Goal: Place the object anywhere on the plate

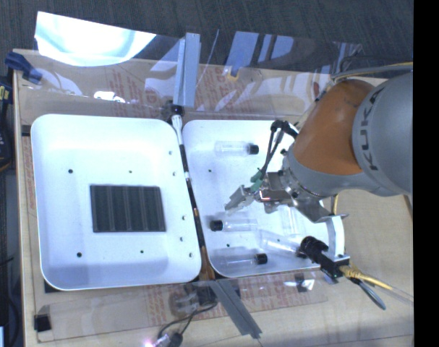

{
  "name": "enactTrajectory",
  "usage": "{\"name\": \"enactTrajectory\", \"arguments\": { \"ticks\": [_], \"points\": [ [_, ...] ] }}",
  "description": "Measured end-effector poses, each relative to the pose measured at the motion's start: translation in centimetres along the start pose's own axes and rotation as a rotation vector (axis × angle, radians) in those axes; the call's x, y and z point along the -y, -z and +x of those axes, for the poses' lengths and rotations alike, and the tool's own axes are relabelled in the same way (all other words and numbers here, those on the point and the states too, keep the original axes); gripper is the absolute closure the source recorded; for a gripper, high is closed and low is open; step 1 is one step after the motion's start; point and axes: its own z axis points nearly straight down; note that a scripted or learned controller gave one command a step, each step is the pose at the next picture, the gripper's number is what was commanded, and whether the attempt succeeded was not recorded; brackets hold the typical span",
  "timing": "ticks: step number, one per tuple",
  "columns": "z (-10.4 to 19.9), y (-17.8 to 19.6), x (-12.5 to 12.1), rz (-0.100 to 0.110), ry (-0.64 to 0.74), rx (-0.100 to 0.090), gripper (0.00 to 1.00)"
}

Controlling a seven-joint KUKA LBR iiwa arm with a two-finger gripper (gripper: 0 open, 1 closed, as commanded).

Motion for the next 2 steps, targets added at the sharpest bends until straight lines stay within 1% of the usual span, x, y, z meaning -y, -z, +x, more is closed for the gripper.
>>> {"name": "enactTrajectory", "arguments": {
  "ticks": [1, 2],
  "points": [
    [6.9, -2.7, 0.0, 0.005, -0.342, -0.002, 1.00],
    [15.5, -3.7, 0.1, 0.007, -0.292, 0.000, 1.00]
  ]
}}
